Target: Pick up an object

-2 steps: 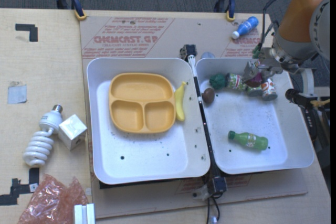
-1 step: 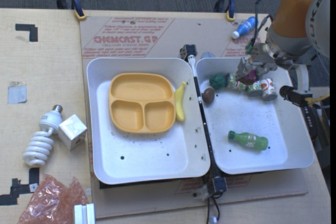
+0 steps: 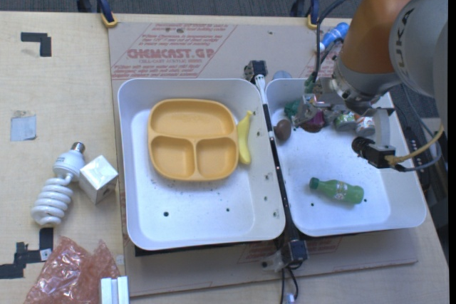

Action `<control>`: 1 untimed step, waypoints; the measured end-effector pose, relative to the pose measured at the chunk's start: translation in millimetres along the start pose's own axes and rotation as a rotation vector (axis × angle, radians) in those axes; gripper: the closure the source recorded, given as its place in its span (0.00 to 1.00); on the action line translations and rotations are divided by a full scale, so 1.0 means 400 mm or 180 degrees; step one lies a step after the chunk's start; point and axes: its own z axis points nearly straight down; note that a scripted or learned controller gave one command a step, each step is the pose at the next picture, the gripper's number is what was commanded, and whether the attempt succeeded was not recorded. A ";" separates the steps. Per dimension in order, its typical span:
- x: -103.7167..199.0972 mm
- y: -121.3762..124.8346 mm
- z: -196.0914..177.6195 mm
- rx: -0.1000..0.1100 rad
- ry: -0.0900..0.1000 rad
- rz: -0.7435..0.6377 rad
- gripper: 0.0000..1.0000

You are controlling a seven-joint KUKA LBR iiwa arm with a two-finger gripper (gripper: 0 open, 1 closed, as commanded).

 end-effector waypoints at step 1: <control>0.186 0.013 -0.007 -0.0003 -0.0001 0.0005 1.00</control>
